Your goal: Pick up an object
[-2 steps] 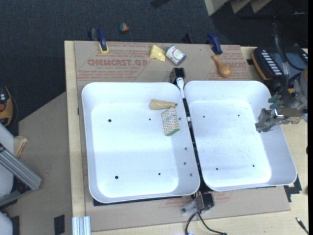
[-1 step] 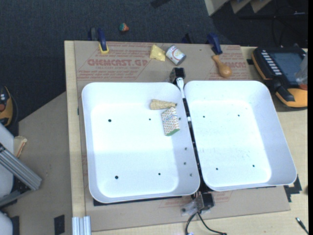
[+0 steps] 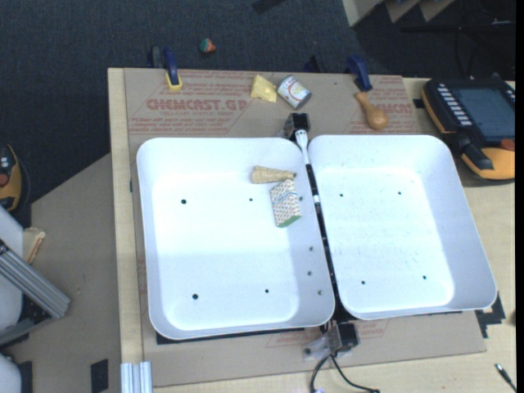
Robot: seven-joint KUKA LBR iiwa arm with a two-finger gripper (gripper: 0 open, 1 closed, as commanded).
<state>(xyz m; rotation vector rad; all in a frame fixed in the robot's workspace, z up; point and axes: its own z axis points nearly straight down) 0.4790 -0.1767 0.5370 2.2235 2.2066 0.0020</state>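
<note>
Dark carpet is surrounding a bench where a printed cardboard sheet [image 3: 205, 103] is lying under two shallow white bins. The left bin [image 3: 172, 244] is holding the likely targets: a tan cone-shaped piece [image 3: 271, 174] is lying on its side near the far right corner, and a small green-patterned packet [image 3: 285, 202] is resting just beside it on the near side, its top edge seemingly touching the cone. Both are sitting close to the wall shared with the right bin [image 3: 458, 244]. Whether the gripper is released or clenched cannot be told. The packet is looking light, flat and probably soft, so it is likely to crumple or slide on the smooth plastic; a pinch across its narrow width, coming straight down, seems the safest hold. The cone is looking light too, stiffer but possibly brittle, and is likely to roll; taking it across the thicker end would be steadier. The nearby wall is leaving little room on that side. Beyond the bins, a yellow wedge [image 3: 264, 88] and a small white box [image 3: 294, 92] are lying on the cardboard.
</note>
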